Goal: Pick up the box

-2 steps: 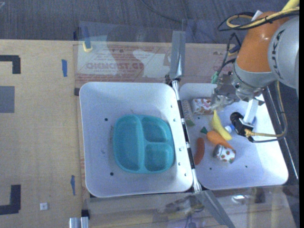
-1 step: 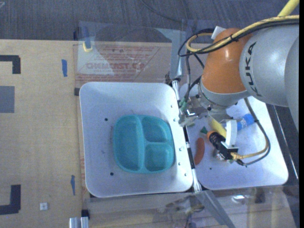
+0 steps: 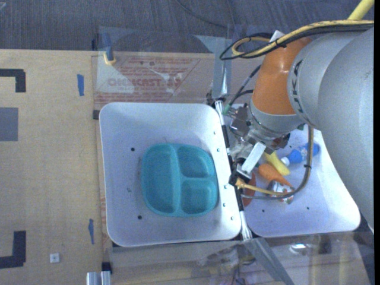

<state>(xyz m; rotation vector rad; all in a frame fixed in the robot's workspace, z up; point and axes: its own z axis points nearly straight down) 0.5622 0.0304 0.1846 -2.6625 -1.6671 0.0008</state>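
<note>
A: Bench (image 3: 47, 159) first?

B: Tan, flat, spread from 9 o'clock across to the middle, with black marks and blue tape tabs along the 9 o'clock side.

A: Then arm (image 3: 338, 100)?

B: Grey and bulky, filling 2 to 4 o'clock, coming in from 3 o'clock. Orange band (image 3: 274, 82) just above the wrist, at about 2 o'clock from centre. Black and yellow cables (image 3: 249, 43) looped at 1 o'clock.

A: Bins?

B: Left bin (image 3: 119, 129) white and shallow, sitting at centre and toward 7 o'clock. Right bin (image 3: 320, 206) touching it along the shared rim, at 4 o'clock, partly covered by the arm.

A: Inside the left one?

B: Teal divided plate (image 3: 178, 180), flat on the floor, three compartments, nearer the 3 o'clock wall.

A: Gripper (image 3: 244, 170)?

B: Low over the right bin, hard against its 9 o'clock wall, just beside the shared rim. Spread or pressed together: cannot tell.

A: Smaller things?

B: Cluster at 3 o'clock of the gripper: orange piece (image 3: 274, 172), yellow piece (image 3: 277, 161) touching it, blue piece (image 3: 300, 155) beyond.

A: And the box?

B: Cannot tell where; nothing in that cluster clear enough to call it.
</note>
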